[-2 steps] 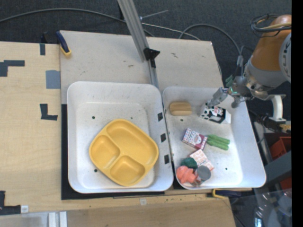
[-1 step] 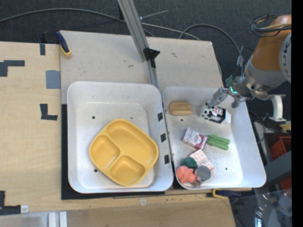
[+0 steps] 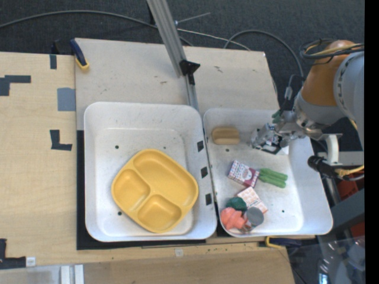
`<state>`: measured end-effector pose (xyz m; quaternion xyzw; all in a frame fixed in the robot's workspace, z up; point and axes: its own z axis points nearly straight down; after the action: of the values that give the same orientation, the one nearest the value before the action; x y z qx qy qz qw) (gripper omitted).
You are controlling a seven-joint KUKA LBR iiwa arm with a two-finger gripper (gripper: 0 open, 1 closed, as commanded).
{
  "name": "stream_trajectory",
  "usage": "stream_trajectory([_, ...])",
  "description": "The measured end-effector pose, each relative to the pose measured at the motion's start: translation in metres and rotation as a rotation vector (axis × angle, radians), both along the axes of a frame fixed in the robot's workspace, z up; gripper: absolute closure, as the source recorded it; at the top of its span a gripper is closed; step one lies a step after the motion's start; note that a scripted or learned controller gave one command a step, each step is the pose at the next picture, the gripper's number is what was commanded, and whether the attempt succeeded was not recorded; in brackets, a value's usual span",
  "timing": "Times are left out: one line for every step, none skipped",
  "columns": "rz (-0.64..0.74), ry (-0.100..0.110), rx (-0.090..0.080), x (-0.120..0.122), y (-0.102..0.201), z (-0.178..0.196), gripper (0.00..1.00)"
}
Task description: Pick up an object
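My gripper (image 3: 266, 141) hangs low over the back right part of the right bin (image 3: 308, 215), beside its right wall. A tan block (image 3: 225, 135) lies to its left at the bin's back. Below the gripper sit a small pink-and-white box (image 3: 242, 173) and a green stick (image 3: 273, 177). A patterned pink card (image 3: 253, 199), a dark green lump (image 3: 237, 203), a salmon-pink soft piece (image 3: 232, 219) and a grey round piece (image 3: 254, 216) cluster at the front. I see nothing held in the gripper.
The left bin (image 3: 100, 158) holds a yellow divided plate (image 3: 155, 189). A metal pole (image 3: 169, 28) slants across the back of the bench. Cables run behind the bins.
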<state>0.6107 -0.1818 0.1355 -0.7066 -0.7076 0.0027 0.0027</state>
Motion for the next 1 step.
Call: stream_trajectory([0.0, -0.027, -0.009, 0.0059, -0.0029, -0.0197, 0.0])
